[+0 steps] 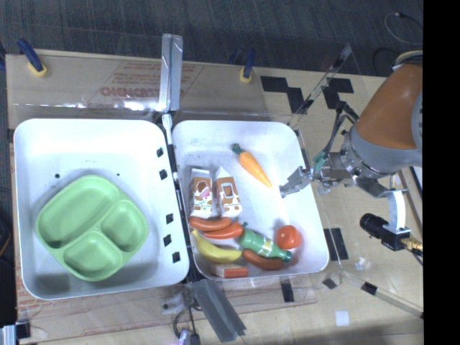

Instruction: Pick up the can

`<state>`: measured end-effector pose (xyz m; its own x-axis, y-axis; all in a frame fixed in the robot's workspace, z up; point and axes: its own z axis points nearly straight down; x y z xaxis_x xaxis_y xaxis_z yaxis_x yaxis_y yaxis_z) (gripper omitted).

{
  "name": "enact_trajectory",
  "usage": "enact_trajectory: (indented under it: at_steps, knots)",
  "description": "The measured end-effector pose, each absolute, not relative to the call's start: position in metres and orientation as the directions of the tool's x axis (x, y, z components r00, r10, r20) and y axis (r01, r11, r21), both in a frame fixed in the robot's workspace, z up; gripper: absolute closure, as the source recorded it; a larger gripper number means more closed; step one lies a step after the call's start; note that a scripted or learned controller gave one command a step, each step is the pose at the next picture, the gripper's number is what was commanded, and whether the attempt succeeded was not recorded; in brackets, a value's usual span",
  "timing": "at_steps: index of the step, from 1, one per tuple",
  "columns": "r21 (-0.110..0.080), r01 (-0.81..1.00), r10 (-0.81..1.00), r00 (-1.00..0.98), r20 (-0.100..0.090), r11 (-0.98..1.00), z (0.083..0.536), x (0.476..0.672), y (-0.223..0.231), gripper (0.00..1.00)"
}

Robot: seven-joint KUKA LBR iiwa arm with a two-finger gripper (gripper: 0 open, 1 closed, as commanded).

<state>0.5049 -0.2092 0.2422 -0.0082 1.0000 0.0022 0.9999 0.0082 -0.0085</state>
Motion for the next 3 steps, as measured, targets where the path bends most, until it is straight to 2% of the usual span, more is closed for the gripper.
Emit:
enact_trajectory:
  at_steps: [1,2,3]
  knots:
    - [0.003,0.982,0.982,0.187,0.002,-0.187,0.117,0.515,-0.137,0.00]
    - [0.019,0.953,0.953,0.303,0.008,-0.303,0.105,0.583,-0.141,0.00]
    - [0.021,0.888,0.888,0.460,0.014,-0.460,0.106,0.605,-0.194,0.00]
